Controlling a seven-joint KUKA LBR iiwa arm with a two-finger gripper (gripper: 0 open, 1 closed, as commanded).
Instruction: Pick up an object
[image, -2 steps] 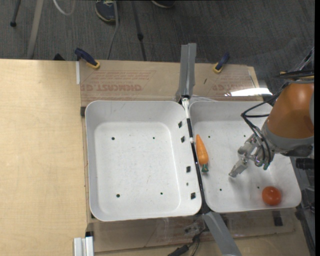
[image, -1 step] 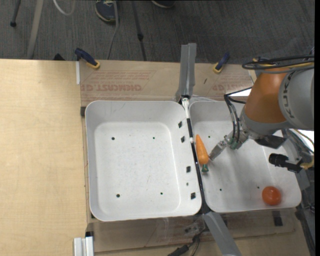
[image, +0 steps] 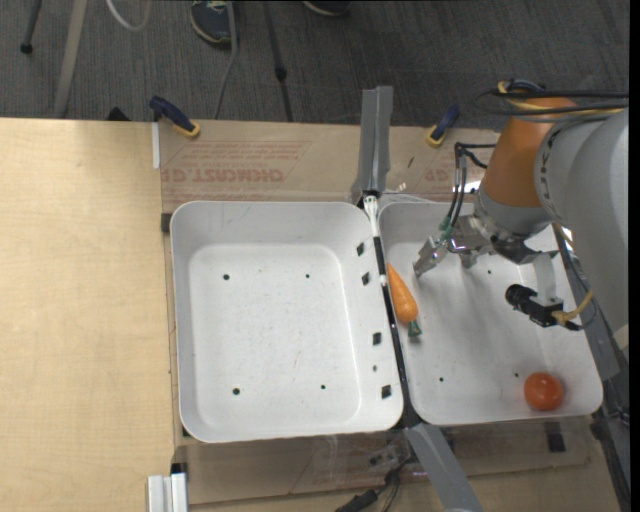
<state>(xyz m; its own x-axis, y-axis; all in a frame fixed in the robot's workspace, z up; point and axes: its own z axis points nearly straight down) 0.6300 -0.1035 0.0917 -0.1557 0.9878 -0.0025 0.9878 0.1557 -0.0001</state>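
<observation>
The pale wood worktop (image: 70, 300) carries a brown cardboard sheet (image: 260, 165) at the far side, held by two blue clamps (image: 172, 115). Two white bins lie on it side by side: left bin (image: 185, 330), right bin (image: 470, 405).

Two bins sit side by side on the counter (image: 80, 300). In the right bin (image: 470, 390), a carrot (image: 402, 296) lies against the left wall; a tomato (image: 543, 391) sits near the front right corner.
</observation>
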